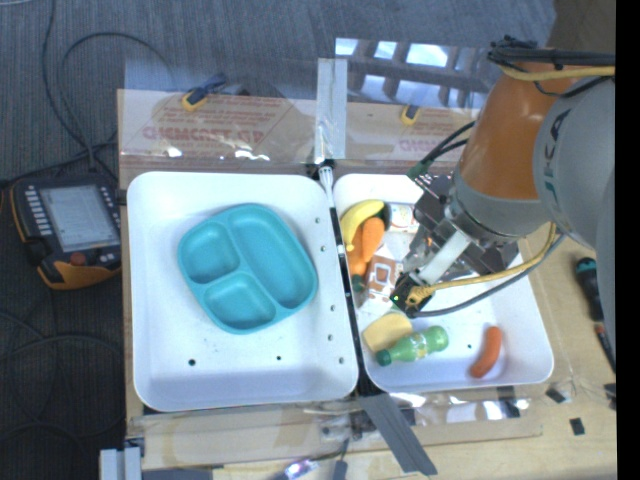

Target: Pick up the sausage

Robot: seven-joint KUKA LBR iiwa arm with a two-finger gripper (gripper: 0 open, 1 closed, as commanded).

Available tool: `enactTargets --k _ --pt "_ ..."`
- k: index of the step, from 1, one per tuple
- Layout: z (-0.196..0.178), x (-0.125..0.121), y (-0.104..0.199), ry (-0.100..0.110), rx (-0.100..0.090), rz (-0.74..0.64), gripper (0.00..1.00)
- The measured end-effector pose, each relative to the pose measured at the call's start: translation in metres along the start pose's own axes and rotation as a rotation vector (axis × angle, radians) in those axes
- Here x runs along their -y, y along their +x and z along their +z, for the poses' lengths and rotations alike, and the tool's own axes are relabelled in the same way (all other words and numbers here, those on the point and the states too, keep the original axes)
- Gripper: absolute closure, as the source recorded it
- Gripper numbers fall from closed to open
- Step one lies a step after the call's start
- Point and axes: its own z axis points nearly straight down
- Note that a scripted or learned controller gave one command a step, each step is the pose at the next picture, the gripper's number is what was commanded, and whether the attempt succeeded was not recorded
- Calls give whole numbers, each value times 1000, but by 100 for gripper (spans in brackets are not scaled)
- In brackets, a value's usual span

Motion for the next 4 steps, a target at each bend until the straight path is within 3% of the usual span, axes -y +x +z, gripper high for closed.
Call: enactTargets --k 1,2,3,4 --pt "-32 91 83 -2 -1 -108 100" --pt "-135 66 84 -3 -3 64 100" --pt "-100 17 14 -1 0 -62 100" --pt "-90 -34 -29 -1 -1 -34 100"
